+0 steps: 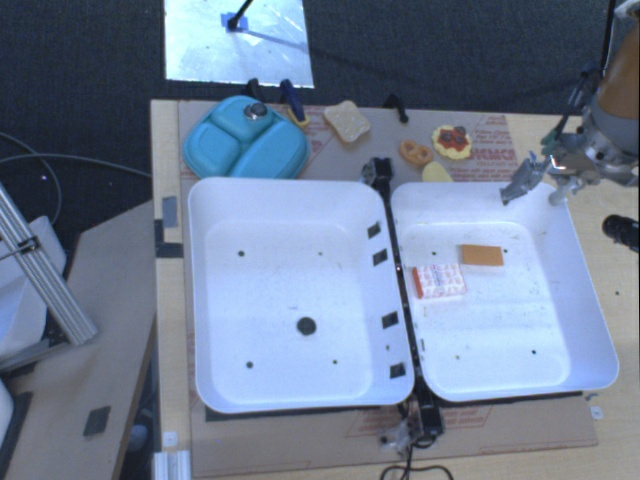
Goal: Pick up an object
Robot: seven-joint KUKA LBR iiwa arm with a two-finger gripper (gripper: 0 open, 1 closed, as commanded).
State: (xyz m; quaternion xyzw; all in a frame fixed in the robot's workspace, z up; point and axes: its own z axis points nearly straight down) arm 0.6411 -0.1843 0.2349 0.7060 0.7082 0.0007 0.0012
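You had two white bins side by side on the bench. The left bin (pixel 230 228) held just one small dark round object (pixel 306 325), sitting below the middle of the floor; the other dark specks on the floor looked like marks or holes, can't tell which.

The right bin (pixel 560 298) held two things near its left half: an orange flat block (pixel 482 256) lying toward the far side, and a white packet with red print (pixel 439 281) just below and to its left, near the divider. The two sat close together but apart, not touching. Neither was between the fingers; both lay flat on the bin floor.

The gripper (pixel 535 180) was over the far right corner of the right bin, at about rim level, well apart from both items. Its fingers (pixel 518 187) were spread, released, with nothing in them. You could see the grey arm with the orange band coming in from the right edge above it.

Behind the bins, on the board: a blue sectioned tray (pixel 245 140) with a small metal piece on top, off the far side of the left bin; a toast-like slice (pixel 346 121); a pretzel-shaped toy (pixel 415 151); a small round pizza-like piece (pixel 452 141); and a pale yellow piece (pixel 436 173) touching the right bin's far rim
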